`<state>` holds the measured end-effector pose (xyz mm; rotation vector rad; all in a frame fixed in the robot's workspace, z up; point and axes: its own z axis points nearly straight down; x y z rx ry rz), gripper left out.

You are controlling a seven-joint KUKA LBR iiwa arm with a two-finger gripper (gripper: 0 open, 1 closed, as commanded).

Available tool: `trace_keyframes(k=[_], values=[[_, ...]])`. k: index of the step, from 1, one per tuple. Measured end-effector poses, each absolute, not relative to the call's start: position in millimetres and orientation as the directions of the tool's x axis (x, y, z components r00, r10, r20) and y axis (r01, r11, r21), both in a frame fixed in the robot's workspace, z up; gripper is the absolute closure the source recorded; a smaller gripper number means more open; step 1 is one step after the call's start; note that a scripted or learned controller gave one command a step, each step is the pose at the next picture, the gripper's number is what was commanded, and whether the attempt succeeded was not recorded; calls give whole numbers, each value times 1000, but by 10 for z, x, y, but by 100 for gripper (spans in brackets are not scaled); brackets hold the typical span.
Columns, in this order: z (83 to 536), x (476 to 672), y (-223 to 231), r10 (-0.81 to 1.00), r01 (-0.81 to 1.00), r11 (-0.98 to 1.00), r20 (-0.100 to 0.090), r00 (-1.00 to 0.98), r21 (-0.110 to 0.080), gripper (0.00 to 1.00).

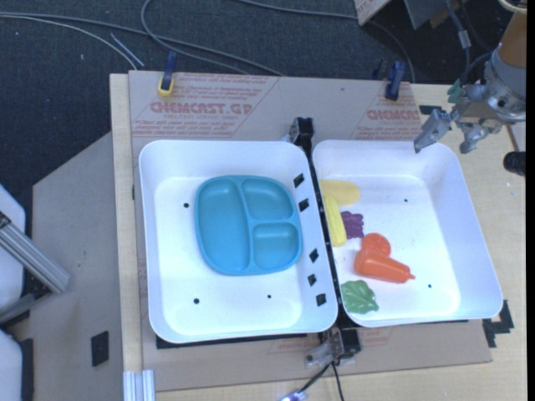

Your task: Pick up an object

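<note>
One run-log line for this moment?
gripper: open, holding nothing | over right white bin far corner | orange toy carrot: lying in bin

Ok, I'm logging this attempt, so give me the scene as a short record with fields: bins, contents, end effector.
left bin: blue divided plate
right bin: yellow toy, purple toy, orange toy, green toy, all near its left wall
end effector: open, above the right bin's far right corner, holding nothing
task state: nothing picked up yet
</note>
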<state>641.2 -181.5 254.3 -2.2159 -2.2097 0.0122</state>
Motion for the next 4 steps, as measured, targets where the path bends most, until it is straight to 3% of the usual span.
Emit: trace_keyframes(k=[1,4], values=[[2632,6435,-1808,1000,1000,0,0,0,0,0],[967,6326,-1820,1000,1000,-1,2,1,-8,0]])
